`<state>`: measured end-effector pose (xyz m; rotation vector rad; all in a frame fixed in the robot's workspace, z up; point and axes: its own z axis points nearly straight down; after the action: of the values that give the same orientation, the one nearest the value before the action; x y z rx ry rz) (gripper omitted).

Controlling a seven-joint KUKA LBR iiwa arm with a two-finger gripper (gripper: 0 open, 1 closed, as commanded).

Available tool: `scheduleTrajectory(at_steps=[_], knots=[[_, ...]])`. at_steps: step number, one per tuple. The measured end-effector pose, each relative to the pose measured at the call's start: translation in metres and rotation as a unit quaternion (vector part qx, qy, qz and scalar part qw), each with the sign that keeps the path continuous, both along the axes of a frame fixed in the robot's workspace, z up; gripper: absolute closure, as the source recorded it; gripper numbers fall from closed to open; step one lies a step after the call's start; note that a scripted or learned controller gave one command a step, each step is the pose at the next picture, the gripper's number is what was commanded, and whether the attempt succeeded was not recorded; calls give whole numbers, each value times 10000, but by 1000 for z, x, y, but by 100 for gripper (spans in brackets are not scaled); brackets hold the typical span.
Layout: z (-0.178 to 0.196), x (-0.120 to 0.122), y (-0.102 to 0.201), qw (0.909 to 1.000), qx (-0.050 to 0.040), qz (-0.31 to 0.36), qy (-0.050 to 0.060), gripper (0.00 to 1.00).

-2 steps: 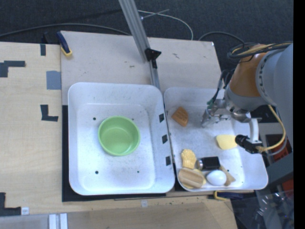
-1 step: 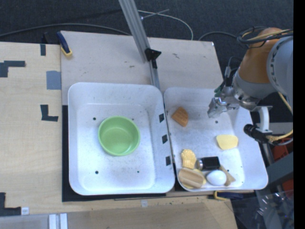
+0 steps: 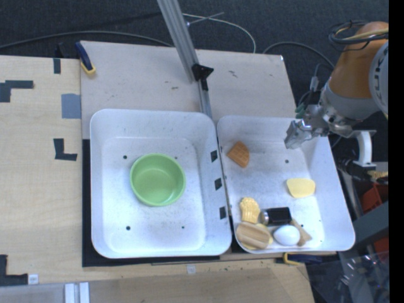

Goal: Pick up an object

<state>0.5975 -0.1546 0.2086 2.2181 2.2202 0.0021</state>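
Task obj not named; nearest candidate is the small orange-brown wedge-shaped block, lying alone in the upper left of the right white bin, near the divider. Looks light and rigid, prob plastic or foam toy food; slanted faces could slip, so best pinched across the flat sides. Pale yellow rounded lump sits mid-right, also free on all sides, maybe soft.

Bottom of the bin: cluster touching each other: yellow ridged piece, black boxy item, tan oval disc, white egg-shaped obj. Crowded, hard to grab cleanly; egg likely smooth and rolls.

Gripper at the bin's upper right rim, well apart from the wedge, nothing seen in it. Claw opening: can't tell, too blurred and seen end-on.

Left white bin has a green round plastic bowl. Thin item under the egg is partly hidden, unclear.
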Motion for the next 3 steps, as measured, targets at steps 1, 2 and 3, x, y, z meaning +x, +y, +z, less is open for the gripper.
scheduleTrajectory(at_steps=[1, 2, 3], knots=[[30, 1, 0, 10000, 4, 2, 4, 100], [28, -1, 56, 10000, 14, 26, 25, 100], [32, -24, 107, 10000, 14, 24, 32, 100]])
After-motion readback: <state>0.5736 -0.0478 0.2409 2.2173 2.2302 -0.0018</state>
